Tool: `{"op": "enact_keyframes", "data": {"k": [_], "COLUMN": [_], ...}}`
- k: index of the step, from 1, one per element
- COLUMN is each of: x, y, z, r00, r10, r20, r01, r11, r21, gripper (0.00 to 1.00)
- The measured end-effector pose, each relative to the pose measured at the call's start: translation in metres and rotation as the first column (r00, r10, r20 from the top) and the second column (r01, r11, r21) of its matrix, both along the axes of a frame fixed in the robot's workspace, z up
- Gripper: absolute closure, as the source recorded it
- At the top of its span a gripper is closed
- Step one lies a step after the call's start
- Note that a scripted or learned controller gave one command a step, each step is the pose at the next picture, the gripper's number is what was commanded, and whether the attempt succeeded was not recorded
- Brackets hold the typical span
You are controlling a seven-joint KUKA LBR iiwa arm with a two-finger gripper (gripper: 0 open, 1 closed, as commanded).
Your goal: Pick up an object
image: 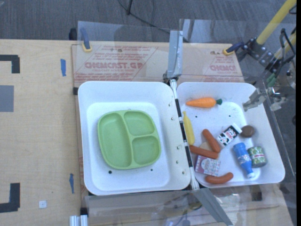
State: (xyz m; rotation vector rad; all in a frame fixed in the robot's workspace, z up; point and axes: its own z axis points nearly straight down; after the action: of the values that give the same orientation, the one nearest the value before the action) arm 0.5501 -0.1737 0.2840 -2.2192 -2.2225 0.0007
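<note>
The right bin (275,140) holds an orange carrot (201,102) at the back and a yellow corn cob (188,128) along its left wall. Three reddish sausages (211,140) (203,151) (219,178) lie in the middle and at the front, with a pink packet (207,165) between them. A small black-and-white carton (228,135), a brown round item (248,131), a blue bottle (243,159) and a green can (257,157) sit on the right. A grey metal part that looks like my gripper (254,100) hangs over the bin's back right corner, apart from every object.
The left bin (89,126) carries a green divided plate (129,139). A grey divider (175,55) stands behind the seam between the bins. A yellow pole (277,15) and cabling crowd the upper right. Wooden bench spreads to the left.
</note>
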Motion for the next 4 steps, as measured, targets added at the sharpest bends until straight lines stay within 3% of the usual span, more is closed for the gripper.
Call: {"op": "enact_keyframes", "data": {"k": [1,2,3,4], "x": [0.047,0.086,0.087,0.109], "y": [0.035,0.06,0.059,0.069], "z": [-0.115,-0.198,-0.186,-0.199], "r00": [0.999,0.997,0.997,0.998], "r10": [0.04,0.083,0.08,0.056], "r20": [0.0,0.005,0.01,-0.031], "r01": [-0.04,-0.083,-0.08,-0.056], "r11": [0.999,0.997,0.997,0.998], "r21": [0.0,-0.002,-0.003,-0.002], "gripper": [0.0,0.0,1.0,1.0]}}
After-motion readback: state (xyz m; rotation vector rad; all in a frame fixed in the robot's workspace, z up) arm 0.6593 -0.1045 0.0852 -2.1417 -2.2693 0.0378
